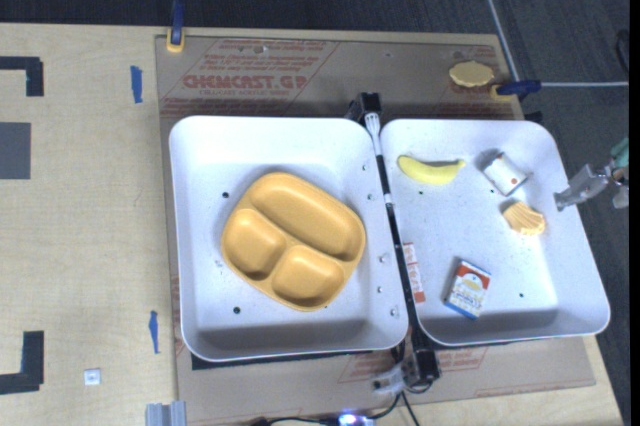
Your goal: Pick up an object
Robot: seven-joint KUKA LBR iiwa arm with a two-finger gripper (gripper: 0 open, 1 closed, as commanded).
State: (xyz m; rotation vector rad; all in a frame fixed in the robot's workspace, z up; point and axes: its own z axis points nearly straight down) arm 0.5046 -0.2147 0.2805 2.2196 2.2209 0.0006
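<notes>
Risk: the gripper (585, 189) sat at the right edge of the frame, over the right bin's rim (575, 244); a descent from there could strike the rim
Gripper: nothing seen in it; open or closed, I could not tell
Nearest object: small tan piece (524, 217), just left of it
Others: banana (430, 170), small carton (467, 288), yellow tray (291, 239) in the left bin

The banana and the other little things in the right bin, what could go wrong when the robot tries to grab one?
1. The gripper sits at the right bin's edge, so it might bump the rim going in.
2. The small white object and the tan piece lie close together; reaching for one could knock the other.
3. The banana is curved and may slip out.
</notes>
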